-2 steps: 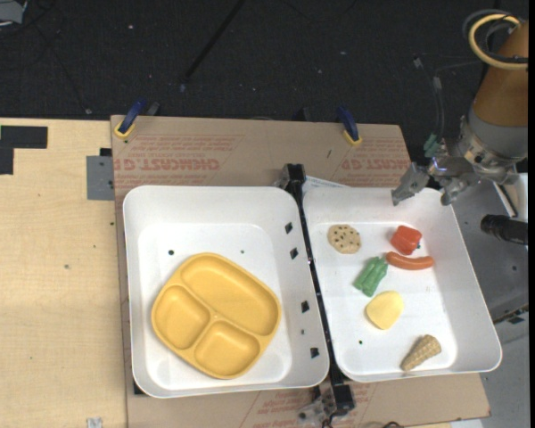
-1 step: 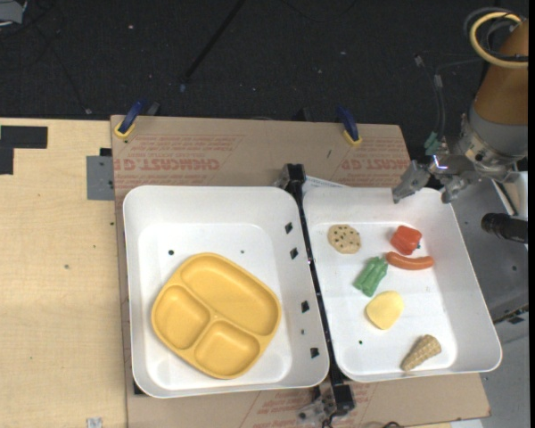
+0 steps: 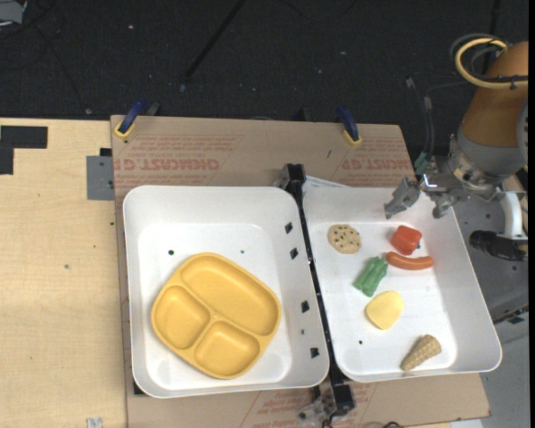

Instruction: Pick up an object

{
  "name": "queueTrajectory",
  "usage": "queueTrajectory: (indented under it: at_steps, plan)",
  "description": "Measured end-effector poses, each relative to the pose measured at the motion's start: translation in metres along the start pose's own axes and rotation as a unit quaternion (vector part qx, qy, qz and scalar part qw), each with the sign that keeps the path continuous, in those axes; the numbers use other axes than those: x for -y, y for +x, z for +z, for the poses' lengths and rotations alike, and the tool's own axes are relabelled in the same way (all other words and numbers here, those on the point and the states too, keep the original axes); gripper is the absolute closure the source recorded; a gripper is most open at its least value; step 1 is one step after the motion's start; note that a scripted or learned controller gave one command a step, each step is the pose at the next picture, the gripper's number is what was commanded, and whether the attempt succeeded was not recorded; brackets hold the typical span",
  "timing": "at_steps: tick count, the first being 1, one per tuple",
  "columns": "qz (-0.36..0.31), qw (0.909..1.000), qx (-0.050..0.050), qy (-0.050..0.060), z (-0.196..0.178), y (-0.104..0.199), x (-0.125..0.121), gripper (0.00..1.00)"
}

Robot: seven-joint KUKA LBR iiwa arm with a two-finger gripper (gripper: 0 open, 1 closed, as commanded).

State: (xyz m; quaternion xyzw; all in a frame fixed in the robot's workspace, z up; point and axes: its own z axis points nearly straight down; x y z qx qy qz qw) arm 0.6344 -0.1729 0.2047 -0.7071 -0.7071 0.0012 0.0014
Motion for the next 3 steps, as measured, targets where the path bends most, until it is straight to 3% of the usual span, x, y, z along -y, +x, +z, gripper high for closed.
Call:
queueTrajectory:
  at_steps: [1,2,3]
  plan:
    - [0.000,1.0000,0.000,0.001,0.059,-0.008,-0.001,0.00]
    - [-0.001,1.0000,0.001,-0.007,0.090,-0.007,-0.004,0.00]
    - [-0.001,1.0000,0.001,-0.005,0.083,-0.008,-0.003,1.00]
